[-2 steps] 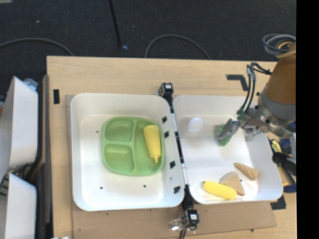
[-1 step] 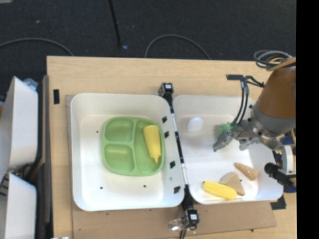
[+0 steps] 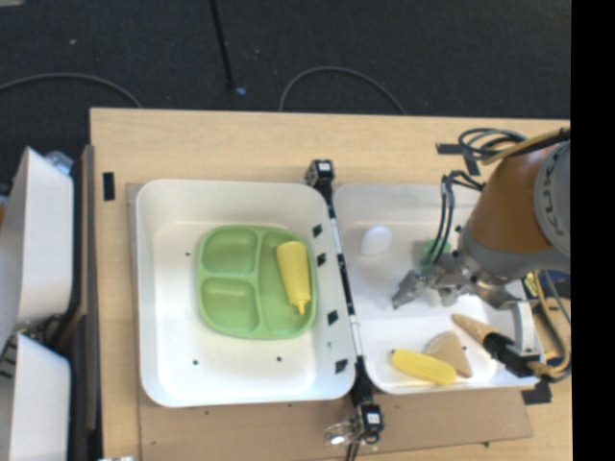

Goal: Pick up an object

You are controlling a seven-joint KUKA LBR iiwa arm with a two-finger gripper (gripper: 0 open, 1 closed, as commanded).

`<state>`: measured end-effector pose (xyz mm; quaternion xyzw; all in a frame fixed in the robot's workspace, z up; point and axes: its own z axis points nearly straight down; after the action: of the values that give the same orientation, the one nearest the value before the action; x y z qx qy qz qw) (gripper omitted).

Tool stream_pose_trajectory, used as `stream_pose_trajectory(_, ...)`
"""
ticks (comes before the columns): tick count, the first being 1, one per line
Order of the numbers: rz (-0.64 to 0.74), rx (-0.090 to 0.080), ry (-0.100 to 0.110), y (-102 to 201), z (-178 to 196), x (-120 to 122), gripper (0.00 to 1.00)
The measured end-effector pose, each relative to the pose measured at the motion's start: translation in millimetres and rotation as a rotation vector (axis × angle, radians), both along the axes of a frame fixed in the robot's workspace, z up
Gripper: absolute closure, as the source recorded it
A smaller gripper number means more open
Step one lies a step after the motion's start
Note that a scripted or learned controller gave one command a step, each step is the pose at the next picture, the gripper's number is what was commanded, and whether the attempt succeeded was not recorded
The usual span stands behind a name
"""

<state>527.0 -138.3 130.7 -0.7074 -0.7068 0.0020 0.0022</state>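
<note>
Camera view: claw point(image 3: 411, 291) (right bin point(image 3: 384, 363))

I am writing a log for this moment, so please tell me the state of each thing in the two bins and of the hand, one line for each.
Green tray: flat in the left bin, a yellow bottle on it.
Yellow bottle: lying on its side on the tray's right part.
White ball: resting in the right bin.
Yellow corn: lying near the right bin's front edge.
Tan wedge: lying beside the corn.
Hand: low over the right bin, holding nothing visible.
</note>
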Motion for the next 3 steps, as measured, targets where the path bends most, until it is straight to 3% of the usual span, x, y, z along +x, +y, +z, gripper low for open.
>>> stream_pose_trajectory(1, -0.005, 0.0, -0.005, -1.1, 12.9, 2.0, 1.0)
stream_pose_trajectory(3, 0.004, -0.002, -0.011, -10.0, 112.9, 3.2, 1.0)
